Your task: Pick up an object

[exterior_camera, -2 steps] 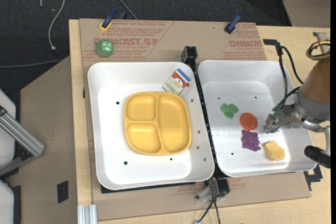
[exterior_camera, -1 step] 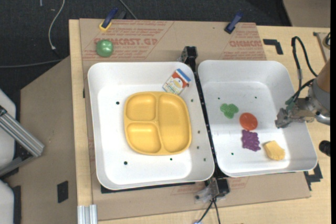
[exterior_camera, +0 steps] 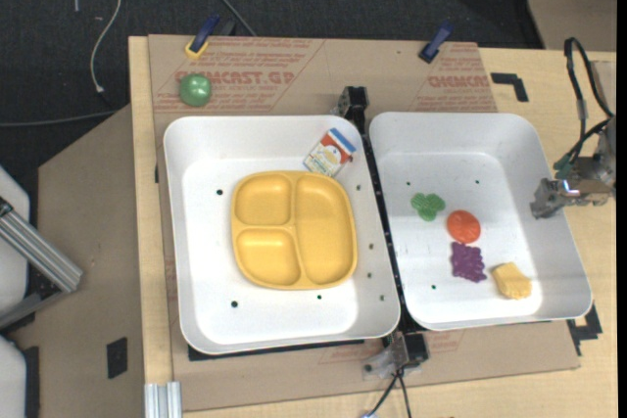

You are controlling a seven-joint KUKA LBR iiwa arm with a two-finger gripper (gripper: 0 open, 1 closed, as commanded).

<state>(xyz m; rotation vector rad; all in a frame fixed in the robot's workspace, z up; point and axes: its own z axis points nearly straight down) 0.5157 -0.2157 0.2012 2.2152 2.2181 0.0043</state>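
From above: my gripper [exterior_camera: 554, 194] hovers at the right bin's [exterior_camera: 509, 137] right rim, and I can't tell its state. Inside that bin lie the green piece [exterior_camera: 427, 205], orange ball [exterior_camera: 463, 226], purple grapes [exterior_camera: 468, 261], yellow chunk [exterior_camera: 510, 280].

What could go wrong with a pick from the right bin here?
1. The orange piece, purple grapes and green piece lie close together, so a descent may nudge a neighbour or catch two.
2. The yellow piece lies near the right bin's sloped wall, which may block a finger.
3. The pincer sits at the bin's right rim and could clip it.
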